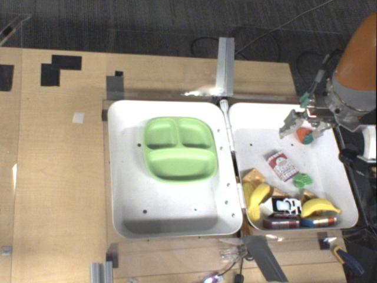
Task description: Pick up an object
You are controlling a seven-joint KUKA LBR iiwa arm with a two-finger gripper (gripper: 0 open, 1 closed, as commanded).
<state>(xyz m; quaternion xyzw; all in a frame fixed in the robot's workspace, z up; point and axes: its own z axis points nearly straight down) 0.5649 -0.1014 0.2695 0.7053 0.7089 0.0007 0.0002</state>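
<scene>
My gripper (305, 127) hangs over the far part of the right bin (259, 119), with the arm's orange band at the right edge of the view. Its grey fingers (288, 122) stand apart, so it is open. A small orange-red object (303, 136) lies between and just under the fingertips; I cannot tell if they touch it. Nearer the front lie a red-and-white packet (283, 165), a small green piece (303, 180), two yellow bananas (257, 196) (319, 206), a black-and-white toy car (287, 205) and a dark red tube (294, 221).
The left bin (126, 175) holds a green divided plate (179, 148). A metal post (225, 66) rises at the back between the bins, and a ridge divides them. Cables run along the floor behind the right bin. A brown wrapper (253, 175) lies by the bananas.
</scene>
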